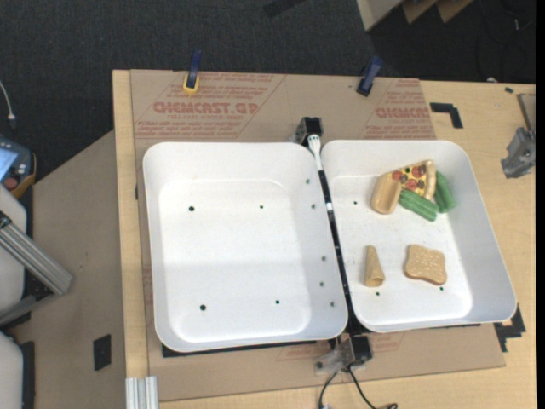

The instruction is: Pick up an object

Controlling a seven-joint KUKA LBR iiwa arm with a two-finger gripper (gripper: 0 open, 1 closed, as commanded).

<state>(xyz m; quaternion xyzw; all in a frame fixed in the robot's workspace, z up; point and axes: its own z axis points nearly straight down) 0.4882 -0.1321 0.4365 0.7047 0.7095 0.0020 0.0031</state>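
The right bin (485,228) holds several toy foods. A pizza slice (415,176) lies at its back, with a tan bread roll (386,196) touching its left side. Two green pieces, one long (418,205) and one short (444,192), rest against the slice's front and right. Nearer the front lie a small tan cone (374,266) and a slice of toast (425,264), apart from each other. A grey part of my gripper (518,156) shows at the right edge, outside the right bin and beyond its far right corner, well away from the foods.
The left bin (170,186) sits beside the right one, joined along a dark centre seam (328,220). Both rest on a cardboard sheet (255,100) held by two clips at the back. A cable (341,382) runs off the front edge.
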